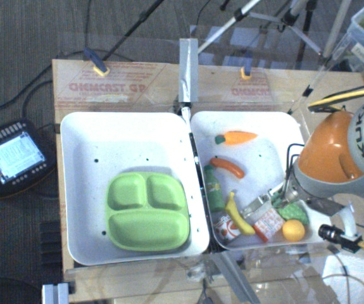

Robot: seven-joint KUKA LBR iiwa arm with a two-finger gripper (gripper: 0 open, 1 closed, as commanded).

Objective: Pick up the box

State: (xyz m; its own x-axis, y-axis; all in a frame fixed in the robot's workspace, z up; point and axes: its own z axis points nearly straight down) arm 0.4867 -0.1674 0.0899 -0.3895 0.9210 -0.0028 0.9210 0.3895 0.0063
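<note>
The box (268, 223) is small, red and white, and lies near the front of the right bin (267, 124). It sits between a banana (238, 215) and a yellow-orange fruit (294, 230). My gripper (264, 202) hangs low over the bin, just above and behind the box, its silver tip slanting toward the banana. The grey and orange arm (333, 157) reaches in from the right and hides the bin's right side. Whether the gripper touches the box is unclear.
The right bin also holds a carrot (235, 137), a red sausage (227, 167), a green bottle (214, 189), a small can (226, 228) and a green item (295, 211). A green divided plate (147, 211) lies in the left bin (87, 138).
</note>
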